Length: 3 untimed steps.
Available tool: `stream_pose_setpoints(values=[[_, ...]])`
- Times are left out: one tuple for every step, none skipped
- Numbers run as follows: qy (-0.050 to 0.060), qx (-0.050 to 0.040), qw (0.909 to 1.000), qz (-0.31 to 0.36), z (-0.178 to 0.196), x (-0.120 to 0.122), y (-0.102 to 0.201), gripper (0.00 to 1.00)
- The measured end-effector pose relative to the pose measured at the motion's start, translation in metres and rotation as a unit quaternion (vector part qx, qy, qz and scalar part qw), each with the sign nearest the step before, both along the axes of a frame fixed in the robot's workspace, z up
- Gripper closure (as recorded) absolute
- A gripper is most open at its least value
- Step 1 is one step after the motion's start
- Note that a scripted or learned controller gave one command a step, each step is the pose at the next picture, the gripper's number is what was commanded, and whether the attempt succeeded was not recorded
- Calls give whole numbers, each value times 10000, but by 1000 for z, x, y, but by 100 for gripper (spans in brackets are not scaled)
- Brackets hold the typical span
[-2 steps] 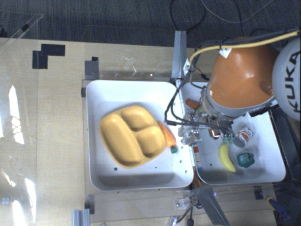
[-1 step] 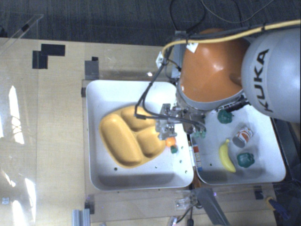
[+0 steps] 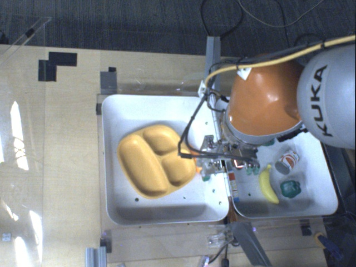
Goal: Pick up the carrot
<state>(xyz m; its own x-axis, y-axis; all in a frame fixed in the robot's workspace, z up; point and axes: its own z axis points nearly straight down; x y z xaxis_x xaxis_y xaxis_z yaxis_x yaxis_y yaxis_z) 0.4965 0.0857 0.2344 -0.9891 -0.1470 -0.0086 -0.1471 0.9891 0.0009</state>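
Observation:
My gripper point(image 3: 213, 159) hangs low over the right side of the left bin point(image 3: 167, 213), close to the wall between the two bins. Just beside it, a small orange sliver that may be the carrot point(image 3: 198, 171) peeks out at the right edge of a big yellow lumpy object point(image 3: 153, 159). Most of that orange piece is hidden by the gripper body, and I cannot tell whether the gripper touches it. The orange band of the arm point(image 3: 264, 102) covers the back of the right bin.
The yellow lumpy object takes up the middle of the left bin. The right bin point(image 3: 328, 204) holds a banana point(image 3: 269, 186), a teal object point(image 3: 290, 188), a red and white can point(image 3: 287, 161) and a small green piece point(image 3: 253, 170). Black cables point(image 3: 192, 124) loop over the left bin.

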Motion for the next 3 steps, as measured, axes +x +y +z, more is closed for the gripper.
stream_pose_setpoints(values=[[8,-8,9968,801,-45,5,-33,100],[-15,3,9992,-403,21,1,-37,100],[10,-11,9939,1098,-49,-4,-50,100]])
